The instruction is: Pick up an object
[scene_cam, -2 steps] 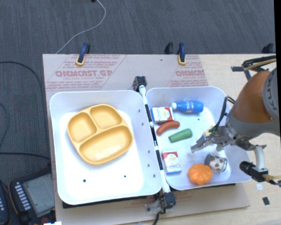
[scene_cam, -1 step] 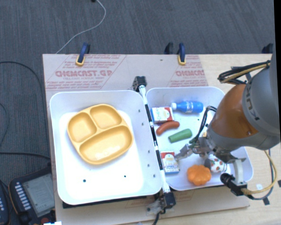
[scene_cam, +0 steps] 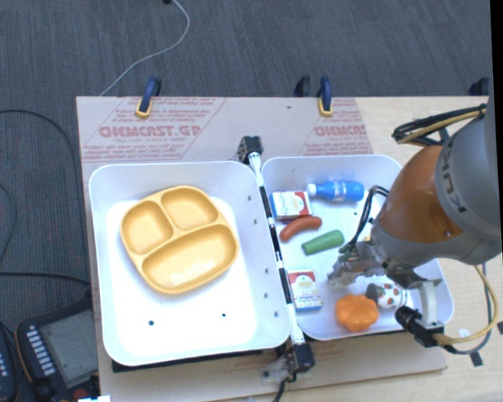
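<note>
Below the orange band of your arm (scene_cam: 441, 199), the gripper (scene_cam: 353, 266) sits low in the right bin (scene_cam: 333, 160), near its middle; whether it is spread or pressed together cannot be told, and nothing can be seen held in it. Just beside it, toward the near wall, lies an orange fruit (scene_cam: 357, 312), with a small white toy with red spots (scene_cam: 390, 295) to its right. To the gripper's left you find a green pickle-shaped piece (scene_cam: 322, 242), a red sausage (scene_cam: 300, 227) above that, and a small red-and-white box (scene_cam: 290, 204) near the divider. A second red-and-white box (scene_cam: 304, 289) lies lower, also along the divider. A blue-and-white bottle (scene_cam: 337, 191) rests on its side near the far wall. Well apart, in the left bin (scene_cam: 107, 245), a yellow divided plate (scene_cam: 179, 238) lies flat.
</note>
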`<state>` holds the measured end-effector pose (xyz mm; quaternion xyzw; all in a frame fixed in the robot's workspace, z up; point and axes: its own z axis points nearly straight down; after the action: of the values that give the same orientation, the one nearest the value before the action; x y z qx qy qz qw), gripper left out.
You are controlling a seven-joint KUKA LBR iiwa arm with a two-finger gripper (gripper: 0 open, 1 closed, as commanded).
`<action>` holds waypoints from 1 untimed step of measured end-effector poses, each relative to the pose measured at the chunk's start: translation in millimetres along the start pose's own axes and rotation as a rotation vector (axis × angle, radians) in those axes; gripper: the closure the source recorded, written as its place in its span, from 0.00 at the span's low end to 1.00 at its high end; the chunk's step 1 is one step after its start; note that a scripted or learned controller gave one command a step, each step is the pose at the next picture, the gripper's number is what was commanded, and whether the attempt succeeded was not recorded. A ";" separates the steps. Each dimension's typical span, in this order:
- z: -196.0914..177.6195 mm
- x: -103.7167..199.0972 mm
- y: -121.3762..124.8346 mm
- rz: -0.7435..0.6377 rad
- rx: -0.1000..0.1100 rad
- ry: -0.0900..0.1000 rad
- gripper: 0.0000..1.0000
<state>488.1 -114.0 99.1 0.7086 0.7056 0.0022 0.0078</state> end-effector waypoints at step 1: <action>0.0 -0.9 -0.2 0.001 0.000 -0.002 0.00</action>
<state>487.8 -114.9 99.1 0.7090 0.7052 0.0016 0.0085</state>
